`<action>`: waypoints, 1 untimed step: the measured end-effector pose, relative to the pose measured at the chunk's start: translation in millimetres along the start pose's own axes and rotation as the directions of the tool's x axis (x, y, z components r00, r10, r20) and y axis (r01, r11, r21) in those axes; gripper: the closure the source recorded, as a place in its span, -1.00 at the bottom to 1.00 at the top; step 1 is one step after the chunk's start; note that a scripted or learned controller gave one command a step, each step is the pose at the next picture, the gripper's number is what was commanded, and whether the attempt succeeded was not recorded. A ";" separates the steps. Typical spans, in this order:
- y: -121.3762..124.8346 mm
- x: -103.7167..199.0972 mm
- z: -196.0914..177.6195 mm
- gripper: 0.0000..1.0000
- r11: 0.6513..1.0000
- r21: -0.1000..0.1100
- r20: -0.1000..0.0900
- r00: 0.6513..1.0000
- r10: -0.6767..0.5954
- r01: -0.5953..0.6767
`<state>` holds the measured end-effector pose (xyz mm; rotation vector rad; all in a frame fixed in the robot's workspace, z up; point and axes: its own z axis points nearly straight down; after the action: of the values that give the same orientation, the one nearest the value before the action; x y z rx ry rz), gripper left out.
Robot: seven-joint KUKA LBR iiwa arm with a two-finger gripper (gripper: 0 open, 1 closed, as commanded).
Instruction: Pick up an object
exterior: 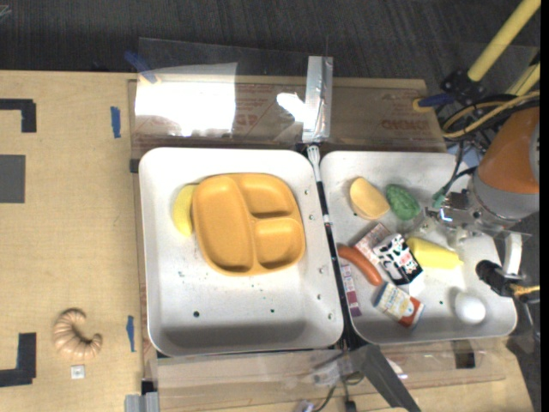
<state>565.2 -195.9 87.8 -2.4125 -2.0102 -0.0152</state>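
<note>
Far left, on the tan bench (69, 187), a croissant-shaped toy (77, 333) lies alone, well apart from both bins; it looks out of play. The left bin (223, 303) holds an orange divided tray (249, 221), its compartments showing and its body set a little askew. A yellow piece (182, 209) pokes out from under the tray's left edge, so it would be awkward to take first.

The right bin (403, 168) is the crowded one. Near its upper left sits a rounded yellow-orange toy (369, 197), with a green knobbly piece (401, 201) just beside it on the right. Below them a red sausage (360, 263) lies slantwise, touching a black-and-white packet (396, 257). A small carton (399, 303) sits lower still, tilted as if dropped there. A bright yellow oblong piece (436, 254) lies against the packet's right side, and a white egg-shaped thing (470, 307) rests near the bin's lower right corner.

The arm (515, 157) reaches in from the right, and its gripper (453, 217) hangs low over the bin's right half, between the green knobbly piece and the bright yellow oblong piece. From this slant I cannot tell whether it is wide or closed, and nothing is seen held in it.

Either neighbour seems the likely pick. The yellow one is pressed against the packet, so a grasp there may nudge or catch both
</note>
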 end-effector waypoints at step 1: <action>1.0 -1.8 -11.2 1.00 1.000 -0.004 0.006 1.000 0.000 0.000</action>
<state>565.7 -198.0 99.0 -2.4177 -2.0152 -0.0119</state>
